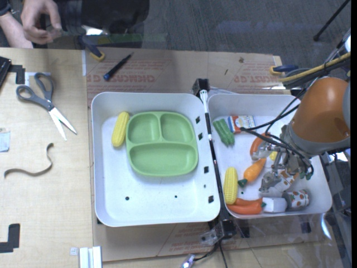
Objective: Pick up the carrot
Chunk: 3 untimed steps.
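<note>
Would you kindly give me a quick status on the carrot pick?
Gripper low in right bin, beside carrot. Carrot lying loose, not seen between fingers. Corn cob and red pepper crowd close by.

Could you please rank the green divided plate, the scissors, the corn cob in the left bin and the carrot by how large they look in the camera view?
1. green divided plate, clearly largest.
2. scissors.
3. corn cob.
4. carrot, smallest; the gripper hides part of it, so its place against the corn is unsure.
</note>
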Tool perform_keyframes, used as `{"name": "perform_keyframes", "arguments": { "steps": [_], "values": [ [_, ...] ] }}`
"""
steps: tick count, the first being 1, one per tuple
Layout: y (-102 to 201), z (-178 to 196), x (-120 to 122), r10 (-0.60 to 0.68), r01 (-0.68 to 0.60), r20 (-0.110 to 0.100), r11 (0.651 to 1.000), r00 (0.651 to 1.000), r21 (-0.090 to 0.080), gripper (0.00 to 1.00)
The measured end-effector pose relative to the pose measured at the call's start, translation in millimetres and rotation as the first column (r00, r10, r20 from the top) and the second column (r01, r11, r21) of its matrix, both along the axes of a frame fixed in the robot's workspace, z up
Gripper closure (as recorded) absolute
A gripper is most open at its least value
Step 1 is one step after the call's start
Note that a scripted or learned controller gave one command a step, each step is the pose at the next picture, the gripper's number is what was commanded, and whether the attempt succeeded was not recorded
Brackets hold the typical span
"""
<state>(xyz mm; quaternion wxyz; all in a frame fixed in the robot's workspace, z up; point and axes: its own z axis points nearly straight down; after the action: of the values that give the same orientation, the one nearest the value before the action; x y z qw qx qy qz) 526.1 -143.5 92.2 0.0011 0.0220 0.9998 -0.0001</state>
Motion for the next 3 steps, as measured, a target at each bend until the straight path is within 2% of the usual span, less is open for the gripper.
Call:
{"name": "perform_keyframes", "arguments": {
  "steps": [1, 2, 3],
  "values": [
    [50.7, -0.2, 5.6, 0.009, -0.009, 0.0, 1.0, 1.0, 0.001, 0.0],
    [15.1, 15.3, -41.6, -0.06, 0.06, 0.021, 0.998, 0.998, -0.002, 0.0],
    [38.4, -0.5, -16.8, -0.314, 0.314, 0.001, 0.95, 0.95, 0.0, 0.0]
  ]
}}
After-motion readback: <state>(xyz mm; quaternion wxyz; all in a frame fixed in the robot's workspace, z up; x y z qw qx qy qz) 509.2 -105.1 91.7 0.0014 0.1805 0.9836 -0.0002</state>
